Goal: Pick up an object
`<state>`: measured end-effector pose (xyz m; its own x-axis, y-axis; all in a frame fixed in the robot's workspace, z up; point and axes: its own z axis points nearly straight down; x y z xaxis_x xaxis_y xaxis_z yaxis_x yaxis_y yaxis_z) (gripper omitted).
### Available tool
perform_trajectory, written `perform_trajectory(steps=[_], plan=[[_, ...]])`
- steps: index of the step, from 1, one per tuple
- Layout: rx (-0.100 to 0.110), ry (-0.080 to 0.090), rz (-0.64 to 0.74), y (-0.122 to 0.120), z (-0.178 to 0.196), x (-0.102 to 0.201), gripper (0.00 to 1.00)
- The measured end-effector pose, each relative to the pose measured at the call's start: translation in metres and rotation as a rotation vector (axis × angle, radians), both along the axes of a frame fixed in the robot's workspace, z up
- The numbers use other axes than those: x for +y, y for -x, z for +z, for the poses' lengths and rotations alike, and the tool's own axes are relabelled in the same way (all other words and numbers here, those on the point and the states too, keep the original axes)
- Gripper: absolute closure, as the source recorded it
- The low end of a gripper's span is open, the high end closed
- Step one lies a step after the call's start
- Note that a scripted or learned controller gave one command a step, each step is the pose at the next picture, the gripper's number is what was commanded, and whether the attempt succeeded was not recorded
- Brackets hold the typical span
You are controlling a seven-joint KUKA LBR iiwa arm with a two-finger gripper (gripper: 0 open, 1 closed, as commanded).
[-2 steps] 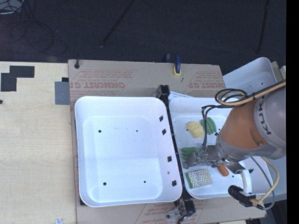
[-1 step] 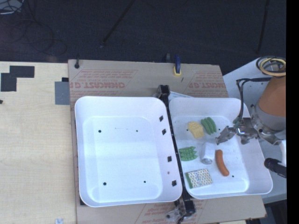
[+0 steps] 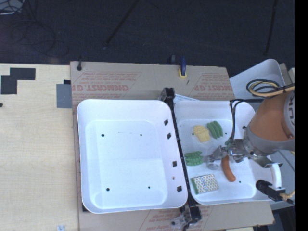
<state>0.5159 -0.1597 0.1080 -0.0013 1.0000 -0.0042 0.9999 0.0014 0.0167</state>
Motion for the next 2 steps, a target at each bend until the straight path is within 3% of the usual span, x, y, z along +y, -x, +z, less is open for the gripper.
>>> perform_trajectory(steps=[1,2], plan=[[0.019,-0.007,0.001,-0.001,-0.021,0.037,0.0],[0.021,-0.005,-0.005,0.0,-0.01,0.033,1.0]])
